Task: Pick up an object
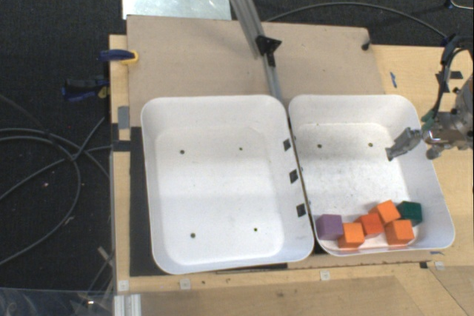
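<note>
White plastic forms both shallow bins on the tan bench [222,55].

Camera view: the claw [415,144] hangs at the right edge, above the right rim of the right bin [348,122]. One grey finger [402,142] juts left over the bin floor; a second part shows just to its right, near the rim. Whether the fingers stand apart or together cannot be told from this angle. Nothing is seen between them.

The blocks lie in a cluster below the claw, toward the near wall of the same bin, well apart from it:
- A dark green block [409,212] lies closest, almost straight below the claw, at the cluster's right end.
- An orange block [387,212] sits just left of the green one, touching it.
- A second orange block [400,232] lies nearer the bin's front wall, below the green one.
- A third orange block [371,223] and a fourth [353,234] run on to the left, packed together.
- A purple block [329,226] ends the row, farthest left of the claw, against the front wall.

The left bin [222,181] lies well left of the claw, its rim meeting the right bin's. A grey pole [244,4] slants over the bench beyond the bins, far up and left of the claw.
</note>
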